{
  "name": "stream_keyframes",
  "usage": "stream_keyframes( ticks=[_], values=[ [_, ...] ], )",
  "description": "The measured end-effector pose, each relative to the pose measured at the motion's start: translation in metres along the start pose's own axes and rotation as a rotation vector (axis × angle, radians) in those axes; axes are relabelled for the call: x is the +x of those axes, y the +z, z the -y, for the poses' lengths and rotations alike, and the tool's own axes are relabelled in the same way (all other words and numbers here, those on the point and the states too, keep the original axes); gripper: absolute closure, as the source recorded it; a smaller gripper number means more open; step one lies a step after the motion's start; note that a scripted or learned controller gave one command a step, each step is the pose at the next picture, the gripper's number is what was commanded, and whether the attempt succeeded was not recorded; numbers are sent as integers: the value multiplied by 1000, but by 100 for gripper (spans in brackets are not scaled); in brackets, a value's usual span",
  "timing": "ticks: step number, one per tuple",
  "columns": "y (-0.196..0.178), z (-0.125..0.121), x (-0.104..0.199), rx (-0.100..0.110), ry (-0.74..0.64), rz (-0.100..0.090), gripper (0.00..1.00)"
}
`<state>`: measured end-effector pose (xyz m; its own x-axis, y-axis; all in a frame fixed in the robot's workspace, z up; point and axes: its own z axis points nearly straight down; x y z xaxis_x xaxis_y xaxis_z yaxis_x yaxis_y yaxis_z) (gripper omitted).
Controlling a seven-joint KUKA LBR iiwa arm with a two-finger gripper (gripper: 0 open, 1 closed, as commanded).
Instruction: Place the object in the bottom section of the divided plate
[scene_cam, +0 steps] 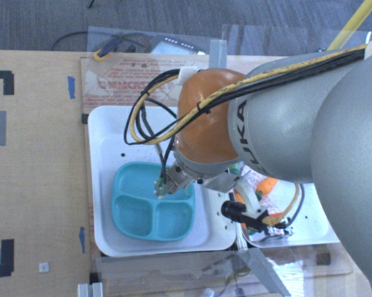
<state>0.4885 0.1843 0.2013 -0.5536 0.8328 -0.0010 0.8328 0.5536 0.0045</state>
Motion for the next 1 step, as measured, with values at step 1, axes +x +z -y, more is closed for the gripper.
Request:
stream_keyframes(
  ticks=[1],
  values=[
    [0, 0, 0, 0, 0, 0, 0]
  ],
)
